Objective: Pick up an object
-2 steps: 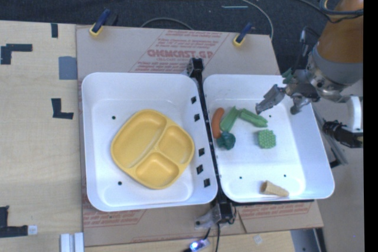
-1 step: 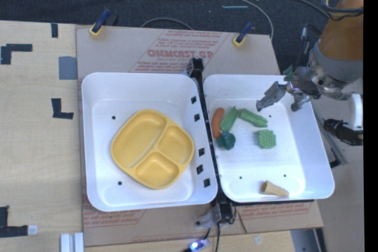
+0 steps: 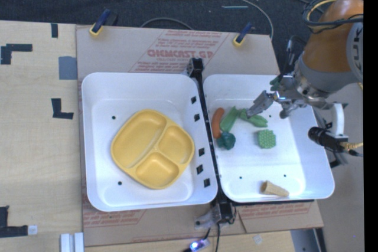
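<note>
Right bin [image 3: 307, 183] holds all the loose stuff; left bin [image 3: 94, 127] holds a yellow divided plate [image 3: 153, 148], prob not the pick target.

Gripper [image 3: 258, 108] low over right bin's upper middle, approx 12 o'clock of bin centre, reaching in from 3 o'clock. One grey finger visible, slanting down-left; other not clear. Open/closed: cannot tell. Nothing seen clamped, so no hold claimed.

Nearest target: green pepper-like toy pieces [image 3: 243, 117], right at the tip, touching or almost, can't tell which. Orange carrot toy [image 3: 217, 121] at 9 o'clock of those, against the divider wall. Dark green broccoli-like toy [image 3: 227, 140] just at 6 o'clock of carrot. Green knobbly round toy [image 3: 266, 138] at 5 o'clock of tip, apart from the rest. Tan wedge, maybe bread or cone [image 3: 274, 189], near bin's 6 o'clock edge, well apart.

Handling guess: all toy food, light, prob hard or semi-hard plastic, smooth, likely to squirt out of a pinch. Not fragile. Green pieces overlap, so risk of grabbing two or nudging one away. Best bet: pinch across the narrow width of an elongated piece, mid-length. Knobbly round one looks grippier + isolated, easier alt. Carrot too near the wall for finger clearance.
</note>
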`<state>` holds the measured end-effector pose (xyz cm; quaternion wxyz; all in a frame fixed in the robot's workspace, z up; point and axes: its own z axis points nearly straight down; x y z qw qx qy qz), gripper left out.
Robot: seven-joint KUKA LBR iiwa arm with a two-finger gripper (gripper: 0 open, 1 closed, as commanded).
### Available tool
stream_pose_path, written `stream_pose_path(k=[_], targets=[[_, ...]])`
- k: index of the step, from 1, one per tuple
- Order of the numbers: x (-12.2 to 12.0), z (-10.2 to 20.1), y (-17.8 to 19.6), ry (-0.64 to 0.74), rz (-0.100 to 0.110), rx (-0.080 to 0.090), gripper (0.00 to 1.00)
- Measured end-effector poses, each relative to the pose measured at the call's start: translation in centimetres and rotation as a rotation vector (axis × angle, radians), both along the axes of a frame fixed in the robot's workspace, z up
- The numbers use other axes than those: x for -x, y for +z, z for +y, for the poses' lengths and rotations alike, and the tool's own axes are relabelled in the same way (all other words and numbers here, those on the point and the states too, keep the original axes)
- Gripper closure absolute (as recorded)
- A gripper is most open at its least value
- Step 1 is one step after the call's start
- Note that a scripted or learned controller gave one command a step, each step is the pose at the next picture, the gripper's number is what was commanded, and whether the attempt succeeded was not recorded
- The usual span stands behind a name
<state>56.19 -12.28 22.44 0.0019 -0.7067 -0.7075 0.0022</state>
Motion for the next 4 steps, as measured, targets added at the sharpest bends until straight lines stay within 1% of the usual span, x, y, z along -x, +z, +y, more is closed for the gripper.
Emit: stream_pose_path(k=[1, 2, 3, 4], targets=[[0.7, 0.8, -5.1, 0.0, 0.001, -0.001, 0.0], [0.8, 0.2, -11.2, -0.003, -0.008, 0.005, 0.0], [0.8, 0.3, -10.0, -0.001, -0.004, 0.002, 1.0], [0.5, 0.4, -5.9, 0.0, -0.008, 0.0, 1.0]])
